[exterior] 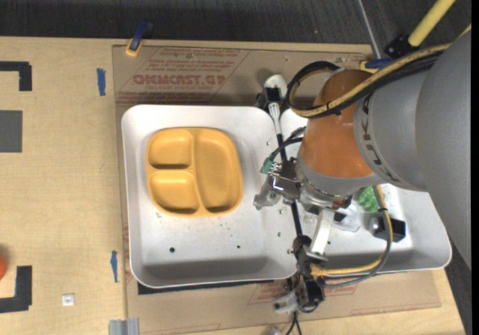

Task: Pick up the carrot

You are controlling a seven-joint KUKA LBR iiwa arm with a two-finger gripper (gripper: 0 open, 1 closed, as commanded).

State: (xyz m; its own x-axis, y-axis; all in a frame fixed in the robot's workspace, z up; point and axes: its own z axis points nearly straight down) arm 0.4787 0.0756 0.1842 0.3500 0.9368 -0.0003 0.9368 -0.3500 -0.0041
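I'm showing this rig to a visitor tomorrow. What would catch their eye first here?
First, the big grey arm with its orange band, leaning in from the right over the right bin. Next, the yellow three-compartment plate in the left bin. Something green peeks out beside the wrist.

Red print runs across the flat sheet of cardboard point(187, 72) lying on the bench point(52, 176), just behind the left white bin point(138, 199). The big line, seen upside down from here, looks like "CHEMCAST GP", though the letters are soft and I would not swear to every one. Two or three smaller red lines stand above it, too fine and blurred to make out. Nothing else here carries writing that can be read.
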